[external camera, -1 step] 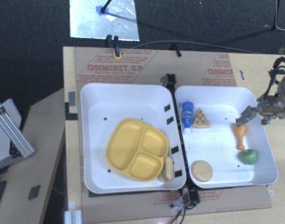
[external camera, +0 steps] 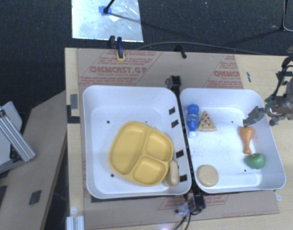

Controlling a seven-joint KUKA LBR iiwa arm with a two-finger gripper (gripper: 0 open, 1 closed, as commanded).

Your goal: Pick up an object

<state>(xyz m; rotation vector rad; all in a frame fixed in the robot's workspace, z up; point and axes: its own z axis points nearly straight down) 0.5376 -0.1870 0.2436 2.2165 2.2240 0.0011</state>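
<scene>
Drumstick [external camera: 247, 137] is lying by the right bin's [external camera: 275, 169] right edge under the gripper [external camera: 255, 114], grip state unclear; the wall is risking a deflected grasp.

Arm at right edge, tool [external camera: 259, 113] low, grip state unclear.
</scene>
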